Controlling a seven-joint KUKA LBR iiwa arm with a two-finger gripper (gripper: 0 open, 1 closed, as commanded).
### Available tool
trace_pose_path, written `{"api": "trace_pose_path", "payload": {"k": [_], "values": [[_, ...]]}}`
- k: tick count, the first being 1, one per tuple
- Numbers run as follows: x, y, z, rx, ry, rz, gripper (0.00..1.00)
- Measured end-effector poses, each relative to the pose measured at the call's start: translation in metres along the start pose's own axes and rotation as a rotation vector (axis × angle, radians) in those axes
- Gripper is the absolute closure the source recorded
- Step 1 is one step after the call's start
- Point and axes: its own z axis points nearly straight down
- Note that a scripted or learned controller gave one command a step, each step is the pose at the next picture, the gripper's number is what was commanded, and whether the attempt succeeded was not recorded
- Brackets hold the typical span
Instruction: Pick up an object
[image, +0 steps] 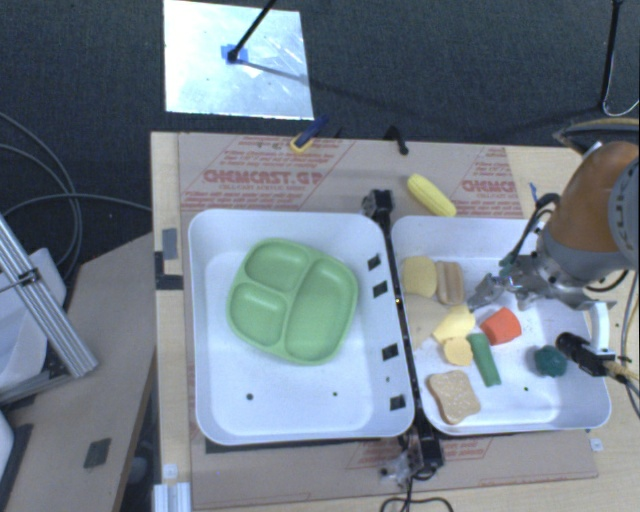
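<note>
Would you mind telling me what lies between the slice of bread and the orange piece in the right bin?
In the camera view, a green stick-shaped piece lies between the bread slice and the orange piece.

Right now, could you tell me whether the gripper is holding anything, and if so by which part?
Nothing shows between its fingers. The gripper hangs over the right bin, just above the orange piece.

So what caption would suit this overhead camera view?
Robot pincer hovering above toy food in the right bin, beside a green divided plate in the left bin.
</note>
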Motion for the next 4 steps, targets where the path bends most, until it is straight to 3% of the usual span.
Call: {"api": "trace_pose_path", "payload": {"k": [1,2,3,4], "values": [[0.006,-0.047,0.023,-0.008,-0.002,0.0,0.0],[0.079,-0.073,0.022,-0.012,-0.002,-0.008,0.0],[0.075,-0.071,0.011,-0.015,-0.003,-0.004,1.0],[0.153,0.009,-0.086,-0.029,-0.001,-0.015,1.0]]}}
